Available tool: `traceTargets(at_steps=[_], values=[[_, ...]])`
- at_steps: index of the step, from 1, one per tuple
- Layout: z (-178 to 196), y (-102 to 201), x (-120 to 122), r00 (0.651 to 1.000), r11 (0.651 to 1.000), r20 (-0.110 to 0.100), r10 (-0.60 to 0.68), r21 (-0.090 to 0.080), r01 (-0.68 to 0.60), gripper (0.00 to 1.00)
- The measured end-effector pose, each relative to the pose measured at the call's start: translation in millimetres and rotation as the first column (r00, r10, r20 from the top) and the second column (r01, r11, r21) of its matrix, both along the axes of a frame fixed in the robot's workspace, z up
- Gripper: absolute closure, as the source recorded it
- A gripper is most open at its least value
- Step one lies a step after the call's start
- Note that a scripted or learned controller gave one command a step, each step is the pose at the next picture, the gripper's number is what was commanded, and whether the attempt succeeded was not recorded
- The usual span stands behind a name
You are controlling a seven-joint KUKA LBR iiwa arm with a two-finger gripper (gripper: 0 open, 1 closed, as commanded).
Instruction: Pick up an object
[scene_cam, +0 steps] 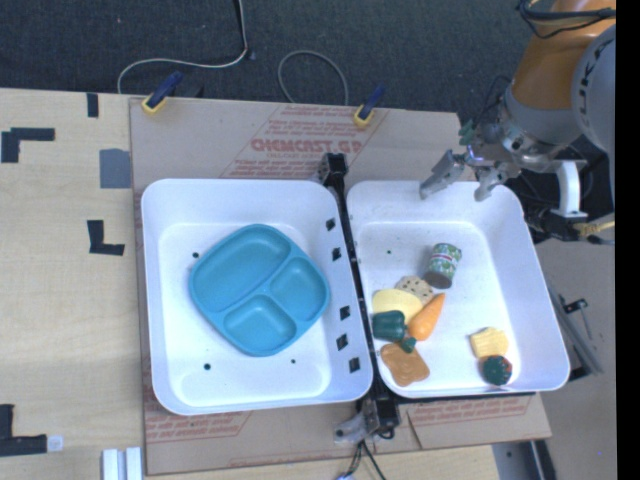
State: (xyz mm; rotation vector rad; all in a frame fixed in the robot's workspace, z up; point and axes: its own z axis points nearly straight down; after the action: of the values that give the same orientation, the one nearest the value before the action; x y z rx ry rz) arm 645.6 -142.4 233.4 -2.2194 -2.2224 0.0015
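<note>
My gripper (462, 183) hangs over the far rim of the right bin (530, 258), fingers spread open with nothing between them. Below it in that bin lie a small green-labelled can (442, 264), a pale yellow wedge (397, 302), an orange carrot (427, 316), a dark green pepper (388, 324), a tan bread-like piece (404, 365), a yellow corn piece (489, 342) and a dark green round item (496, 370). The can is the nearest thing to the gripper, well apart from it.
The left bin (160, 268) holds a blue divided plate (260, 288). A black divider (340, 258) runs between the bins. Cables and two clamps (160, 96) lie beyond the cardboard at the back. Bare floor shows in the right bin's far half.
</note>
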Motion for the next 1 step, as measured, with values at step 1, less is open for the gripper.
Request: traceTargets(at_steps=[1], values=[[-121.2,-7.6,-39.9,1.000,1.000,-0.012,-0.003,0.002,0.003,0.00]])
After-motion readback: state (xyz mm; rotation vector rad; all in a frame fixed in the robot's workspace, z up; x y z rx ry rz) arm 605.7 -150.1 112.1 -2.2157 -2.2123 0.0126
